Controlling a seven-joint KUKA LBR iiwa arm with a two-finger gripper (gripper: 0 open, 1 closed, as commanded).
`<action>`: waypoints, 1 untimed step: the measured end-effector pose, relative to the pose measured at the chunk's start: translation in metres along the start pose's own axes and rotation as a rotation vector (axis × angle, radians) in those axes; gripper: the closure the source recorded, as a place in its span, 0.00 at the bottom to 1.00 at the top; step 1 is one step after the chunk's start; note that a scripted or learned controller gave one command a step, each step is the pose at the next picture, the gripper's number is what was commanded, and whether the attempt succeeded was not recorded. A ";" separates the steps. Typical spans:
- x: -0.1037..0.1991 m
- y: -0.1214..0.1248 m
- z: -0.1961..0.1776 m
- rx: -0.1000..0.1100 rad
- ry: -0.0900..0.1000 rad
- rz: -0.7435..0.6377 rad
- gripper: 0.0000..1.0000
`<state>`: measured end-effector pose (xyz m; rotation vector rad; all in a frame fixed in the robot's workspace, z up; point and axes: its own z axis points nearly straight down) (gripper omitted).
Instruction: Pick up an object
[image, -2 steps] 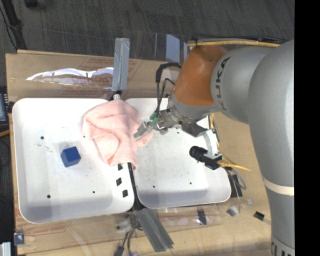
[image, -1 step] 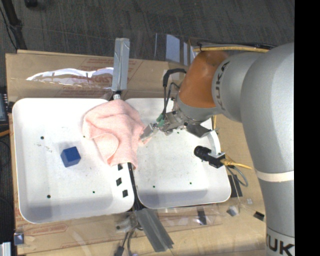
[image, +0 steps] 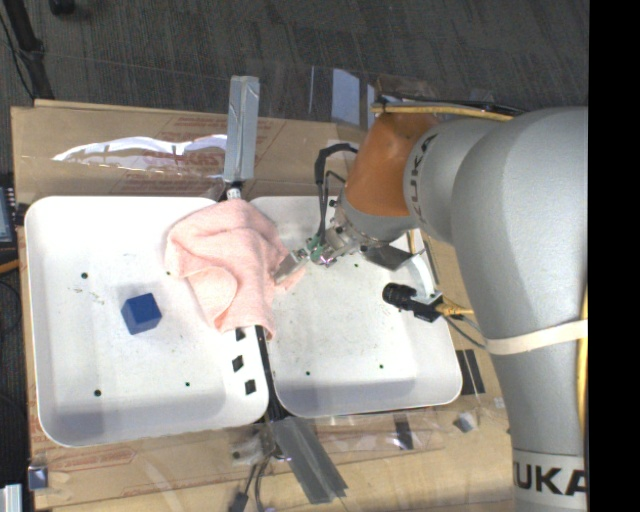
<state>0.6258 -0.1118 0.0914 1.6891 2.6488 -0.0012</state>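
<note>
Reaching leftward from right bin (image: 400, 370) | gripper (image: 296, 263) at pink towel (image: 228, 260) right edge, fingers appear pinching cloth | towel draped across divider between bins, bulk lying left of gripper | blue cube (image: 142, 312) farther left in left bin (image: 60, 400), apart.

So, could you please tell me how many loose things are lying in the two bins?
2: a blue block in the left bin, and a pink cloth draped over the divide between both bins. The cloth could be hiding something underneath.
</note>
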 end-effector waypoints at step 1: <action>0.008 0.013 -0.002 -0.004 -0.003 -0.217 0.00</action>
